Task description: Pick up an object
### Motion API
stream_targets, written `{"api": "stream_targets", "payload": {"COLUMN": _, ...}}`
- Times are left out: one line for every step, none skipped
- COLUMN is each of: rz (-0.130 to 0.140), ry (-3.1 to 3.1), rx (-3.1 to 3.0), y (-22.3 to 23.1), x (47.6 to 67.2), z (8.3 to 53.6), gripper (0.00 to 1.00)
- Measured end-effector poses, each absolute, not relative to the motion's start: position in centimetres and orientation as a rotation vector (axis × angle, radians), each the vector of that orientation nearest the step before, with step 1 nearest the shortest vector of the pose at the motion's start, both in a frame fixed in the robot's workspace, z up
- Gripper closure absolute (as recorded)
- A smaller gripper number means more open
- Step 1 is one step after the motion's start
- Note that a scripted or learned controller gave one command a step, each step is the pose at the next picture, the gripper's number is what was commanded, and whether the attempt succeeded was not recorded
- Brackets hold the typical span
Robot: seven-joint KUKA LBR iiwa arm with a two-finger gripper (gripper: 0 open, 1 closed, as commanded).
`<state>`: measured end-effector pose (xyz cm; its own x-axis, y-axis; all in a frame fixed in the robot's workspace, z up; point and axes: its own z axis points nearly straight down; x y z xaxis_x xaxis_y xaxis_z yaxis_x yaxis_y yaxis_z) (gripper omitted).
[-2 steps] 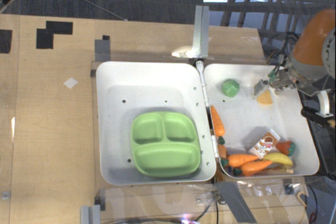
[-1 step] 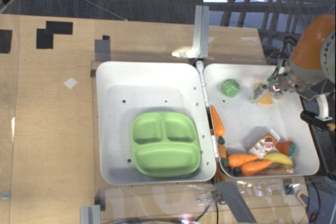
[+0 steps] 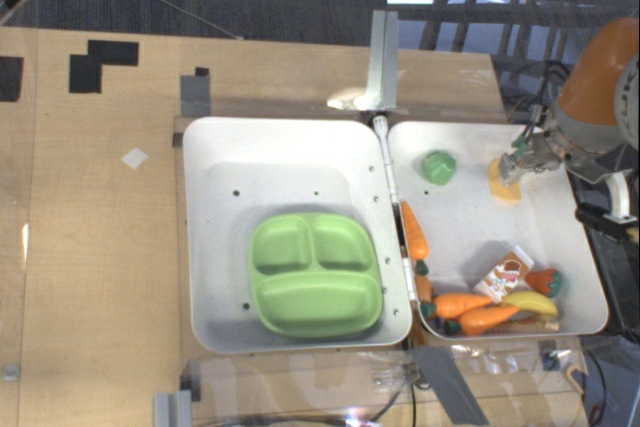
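Inside right bin [image 3: 560, 215]: three carrots [image 3: 413, 233], one banana [image 3: 530, 303].

Lab; robot arm [image 3: 600, 85], bench [image 3: 90, 215], bins [image 3: 210, 155]

Left bin [image 3: 215, 165] has a green divided plate [image 3: 315, 273]; black squares [image 3: 103, 63] on my bench [image 3: 90, 245].

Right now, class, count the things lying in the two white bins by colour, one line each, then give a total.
Green: 2, the plate and the ball
Orange: 3 carrots, one at the divider and two at the front
Yellow: 2, the banana and the piece under the claw
White and red: 1 carton
Total: 8
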<state>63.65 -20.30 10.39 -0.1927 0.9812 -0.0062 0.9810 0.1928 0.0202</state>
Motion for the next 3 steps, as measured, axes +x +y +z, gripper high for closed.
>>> {"api": "stream_targets", "payload": {"rz": 0.007, "ry": 2.520, "rx": 1.860, "y": -20.51, "x": 67.14, "z": 16.86, "gripper": 1.00}}
{"api": "stream_targets", "payload": {"rz": 0.006, "ry": 2.521, "rx": 1.860, "y": -20.50, "x": 67.12, "z": 16.81, "gripper": 0.00}}
{"api": "stream_targets", "payload": {"rz": 0.006, "ry": 2.521, "rx": 1.860, "y": -20.50, "x": 67.12, "z": 16.81, "gripper": 0.00}}
